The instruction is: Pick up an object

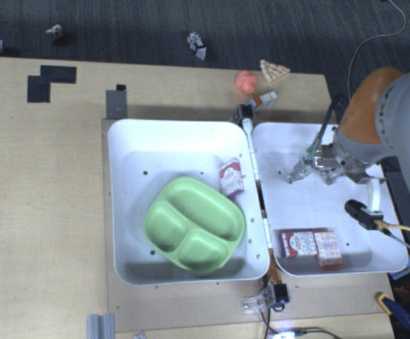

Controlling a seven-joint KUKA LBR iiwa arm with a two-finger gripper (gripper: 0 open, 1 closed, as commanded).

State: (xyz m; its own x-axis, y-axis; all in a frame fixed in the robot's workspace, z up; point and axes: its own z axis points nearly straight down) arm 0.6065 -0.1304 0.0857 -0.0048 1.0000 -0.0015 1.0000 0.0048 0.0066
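Currently over right shallow white bin.
My two-finger metal gripper hangs with fingers spread, nothing between them; red-and-white rectangular carton lies near the front wall.

Two white bins, the left bin and the right bin, look like smooth, slightly glossy plastic, set on a bench of pale, matt wood-like board. In the left bin lie a green divided tray of smooth plastic with a soft sheen and a small red-and-white packet of printed paper or card. By the right bin's near edge lies a red-and-white printed box, apparently cardboard; the gripper looks like bare grey metal.
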